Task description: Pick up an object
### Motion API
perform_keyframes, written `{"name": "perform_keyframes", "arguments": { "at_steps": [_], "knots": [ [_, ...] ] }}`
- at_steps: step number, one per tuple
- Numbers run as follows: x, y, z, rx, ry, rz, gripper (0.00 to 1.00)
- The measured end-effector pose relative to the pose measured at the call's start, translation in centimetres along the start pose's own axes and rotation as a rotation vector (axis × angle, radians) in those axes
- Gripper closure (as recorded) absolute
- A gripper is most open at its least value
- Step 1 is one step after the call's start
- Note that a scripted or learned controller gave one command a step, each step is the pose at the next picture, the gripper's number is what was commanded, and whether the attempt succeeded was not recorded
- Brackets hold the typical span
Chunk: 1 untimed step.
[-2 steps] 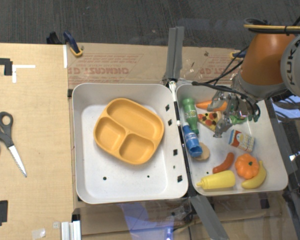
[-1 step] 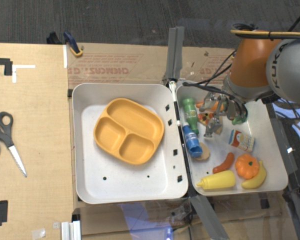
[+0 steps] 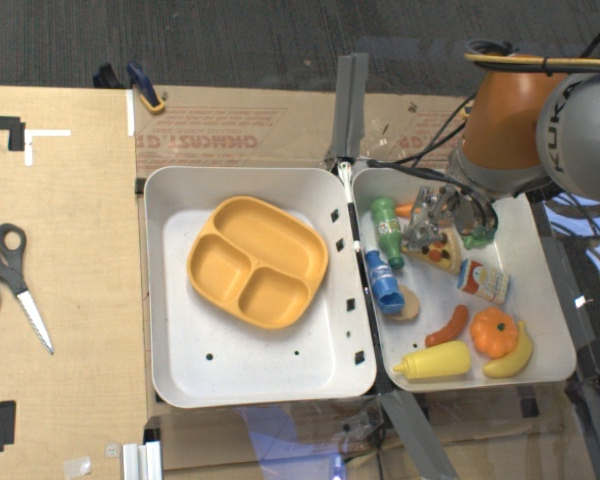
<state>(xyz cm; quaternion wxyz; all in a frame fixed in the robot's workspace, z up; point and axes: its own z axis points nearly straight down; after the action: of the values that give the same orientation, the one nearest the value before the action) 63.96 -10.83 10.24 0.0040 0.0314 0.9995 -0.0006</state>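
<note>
— What sits closest to the lens?

— The arm point(image 3: 525, 118): its orange band and grey wrist stand high over the right bin point(image 3: 540, 368), reaching in from the right.

— And the gripper?

— The gripper point(image 3: 427, 230) hangs low in the back half of that bin, just over a tan and red wedge point(image 3: 438, 256). Whether it is spread or closed I cannot tell; its metal parts blur together, and I see nothing clearly held.

— What surrounds it?

— A green bottle point(image 3: 385, 223) lies just to its left by the bin wall, with a small orange piece point(image 3: 405, 209) behind it. A dark green item point(image 3: 478, 231) is just to the gripper's right. In front of the bottle lies a blue can point(image 3: 383, 280), touching a tan lump point(image 3: 407, 306).

— Farther out?

— A white and red carton point(image 3: 483, 282), an orange sausage point(image 3: 448, 325), an orange fruit point(image 3: 493, 334) against a banana point(image 3: 511, 356), and a yellow squeeze bottle point(image 3: 435, 363) along the front edge.

— The other bin?

— The left bin point(image 3: 180, 368) holds a yellow divided plate point(image 3: 258, 261). Scissors point(image 3: 15, 278) lie on the bench, well apart to the left.
</note>
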Motion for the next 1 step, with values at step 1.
{"name": "perform_keyframes", "arguments": {
  "at_steps": [1],
  "knots": [
    [0.00, 0.01, 0.00, 0.000, 0.000, 0.000, 0.00]
  ]
}}
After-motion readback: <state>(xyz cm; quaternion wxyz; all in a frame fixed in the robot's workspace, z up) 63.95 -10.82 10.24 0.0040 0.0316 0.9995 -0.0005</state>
